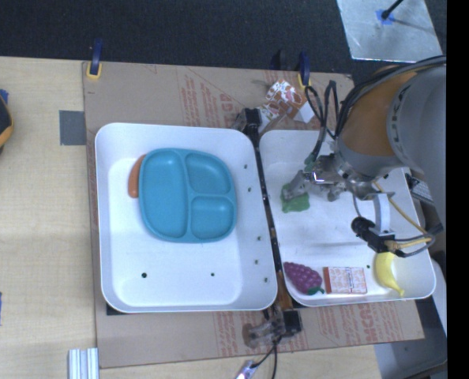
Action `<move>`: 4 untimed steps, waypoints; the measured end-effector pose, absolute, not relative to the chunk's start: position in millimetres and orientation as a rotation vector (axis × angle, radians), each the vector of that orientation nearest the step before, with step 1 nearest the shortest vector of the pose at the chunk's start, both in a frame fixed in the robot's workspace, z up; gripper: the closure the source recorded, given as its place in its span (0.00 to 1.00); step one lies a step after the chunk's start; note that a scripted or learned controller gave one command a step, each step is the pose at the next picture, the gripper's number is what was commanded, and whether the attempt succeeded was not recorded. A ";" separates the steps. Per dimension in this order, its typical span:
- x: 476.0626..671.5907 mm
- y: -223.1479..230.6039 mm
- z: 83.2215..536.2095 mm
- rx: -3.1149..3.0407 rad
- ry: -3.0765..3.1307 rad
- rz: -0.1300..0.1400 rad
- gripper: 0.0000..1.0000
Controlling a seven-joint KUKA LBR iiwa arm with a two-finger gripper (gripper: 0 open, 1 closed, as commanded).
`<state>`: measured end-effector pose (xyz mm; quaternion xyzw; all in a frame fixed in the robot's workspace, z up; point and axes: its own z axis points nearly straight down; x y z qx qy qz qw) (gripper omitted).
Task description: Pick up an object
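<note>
The claw (pixel 296 186) sits low in the upper left part of the right-hand bin (pixel 337 235), right over a small green object (pixel 297 203) that looks like a toy vegetable or leaf. Its metal tips touch or nearly touch the top of the green piece, but whether the claw stands wide, narrow or closed on the piece I cannot tell from this slanted view.

The green object is the likely target. It looks small, light and probably made of moulded plastic or soft rubber, so it should lift with little force; its lumpy outline may let it twist or squirt out of smooth tips. A hold across its narrow middle seems safest.

Along the lower edge of the same bin lie a purple bunch of grapes (pixel 302 275), just beside it a flat red-and-white packet (pixel 346 279), and a yellow banana (pixel 388 272) at the lower right corner. All three are well apart from the green piece.

The left-hand bin (pixel 171 279) holds a blue divided plate (pixel 189 193) in its upper half, with an orange item (pixel 133 178) poking out from under the plate's left rim. Both bins rest side by side on the counter (pixel 37 235).
</note>
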<state>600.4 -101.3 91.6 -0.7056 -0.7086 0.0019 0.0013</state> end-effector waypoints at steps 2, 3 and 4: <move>604.4 -100.4 91.5 -2.215 -2.225 0.006 0.00; 604.5 -101.4 101.9 -2.213 -2.226 0.008 1.00; 533.9 -129.7 128.3 -2.216 -2.224 0.005 1.00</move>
